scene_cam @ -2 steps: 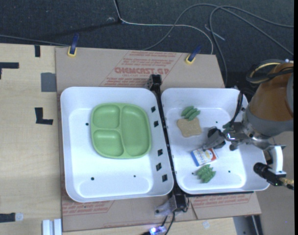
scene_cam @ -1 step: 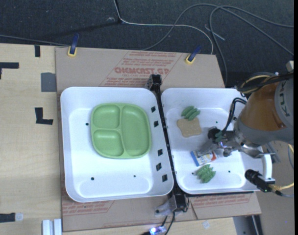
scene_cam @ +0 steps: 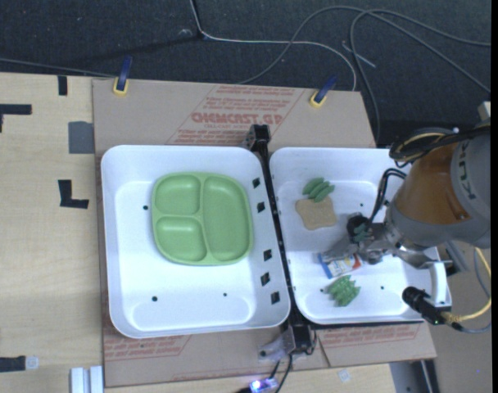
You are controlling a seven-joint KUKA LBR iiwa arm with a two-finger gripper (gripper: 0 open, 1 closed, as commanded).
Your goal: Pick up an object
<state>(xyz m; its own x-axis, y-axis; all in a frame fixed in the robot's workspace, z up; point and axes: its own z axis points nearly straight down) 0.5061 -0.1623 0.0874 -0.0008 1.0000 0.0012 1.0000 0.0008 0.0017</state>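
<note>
In the right bin [scene_cam: 372, 164] lie a green leafy piece [scene_cam: 318, 189] near the back, a tan toast-like piece [scene_cam: 316, 214] just in front of it, a small blue, white and red packet [scene_cam: 339, 261], and a second green piece [scene_cam: 343, 290] near the front. My gripper [scene_cam: 357, 241] reaches in from the right and hangs low over the packet's right end. The wrist hides the fingertips.
The left bin [scene_cam: 122, 244] holds a green divided plate [scene_cam: 203, 218]. Black clips [scene_cam: 263, 207] run along the wall between the bins. Both bins rest on a cardboard sheet [scene_cam: 233, 109]. Cables [scene_cam: 314, 31] cross the dark floor behind.
</note>
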